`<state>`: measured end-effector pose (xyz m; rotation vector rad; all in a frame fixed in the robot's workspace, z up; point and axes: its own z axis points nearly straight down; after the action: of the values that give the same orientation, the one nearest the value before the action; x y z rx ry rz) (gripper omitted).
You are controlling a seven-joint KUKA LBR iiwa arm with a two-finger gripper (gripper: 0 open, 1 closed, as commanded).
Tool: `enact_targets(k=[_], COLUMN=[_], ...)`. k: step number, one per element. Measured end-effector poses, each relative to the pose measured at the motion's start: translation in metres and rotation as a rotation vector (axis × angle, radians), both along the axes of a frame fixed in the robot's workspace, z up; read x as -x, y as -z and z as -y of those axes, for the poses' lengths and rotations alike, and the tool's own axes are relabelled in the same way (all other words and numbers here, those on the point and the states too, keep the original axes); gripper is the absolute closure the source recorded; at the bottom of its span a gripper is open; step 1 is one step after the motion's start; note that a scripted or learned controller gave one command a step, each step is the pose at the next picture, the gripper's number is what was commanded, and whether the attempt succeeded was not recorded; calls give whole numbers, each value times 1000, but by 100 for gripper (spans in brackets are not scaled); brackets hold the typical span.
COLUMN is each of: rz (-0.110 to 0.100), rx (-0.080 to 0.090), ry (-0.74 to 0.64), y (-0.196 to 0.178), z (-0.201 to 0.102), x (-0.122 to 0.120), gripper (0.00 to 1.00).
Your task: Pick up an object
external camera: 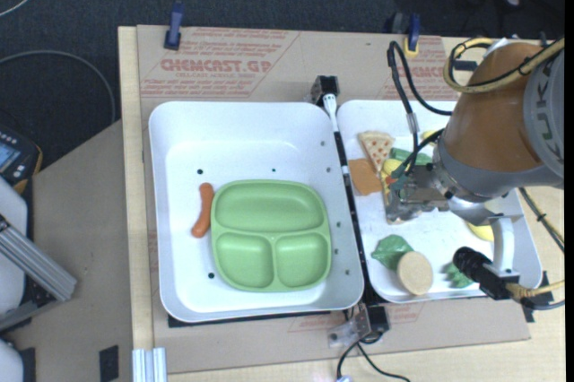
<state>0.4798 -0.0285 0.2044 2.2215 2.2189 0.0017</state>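
Contents, right white plastic bin (529,256): small toy food pieces, any of which could serve as the object to pick up.

- Yellow triangular toy pizza slice with red spots (377,146), near the bin's far-left corner. Judged light, stiff and flat; best taken across its narrow width, edge to edge.
- Flat brown square toy piece (365,177), against the left wall just nearer than the pizza slice. Judged thin and low-lying, hard to get fingers under; a poor first choice.
- Green leafy toy piece (389,247), toward the near-left part of the bin floor. Judged light, irregular in outline, perhaps slightly pliable.
- Tan round disc-shaped toy piece (415,273), touching the green piece on its near side, close to the near wall. Judged light and rigid, with smooth curved sides that may slip; grip across the flat faces if it can be reached so.

Contents, left white plastic bin (170,192): pale green three-compartment plastic tray (269,234) and, just beside the tray's left edge, an orange toy sausage (203,210).

Arm: grey with an orange band, reaching in from the bin's right side and bending down over its middle. Two-finger gripper (404,203) sits low over the bin floor between the brown square and the green piece; whether its claw is apart or together cannot be told, and nothing is seen held.
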Motion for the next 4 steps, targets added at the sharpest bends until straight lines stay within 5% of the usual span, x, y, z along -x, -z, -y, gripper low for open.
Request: enact_targets(k=[3, 4], rz=[6, -7], rx=[2, -2], ry=[1, -3], y=[-30, 21], z=[0, -36], x=[-2, 1], gripper=[100, 100])
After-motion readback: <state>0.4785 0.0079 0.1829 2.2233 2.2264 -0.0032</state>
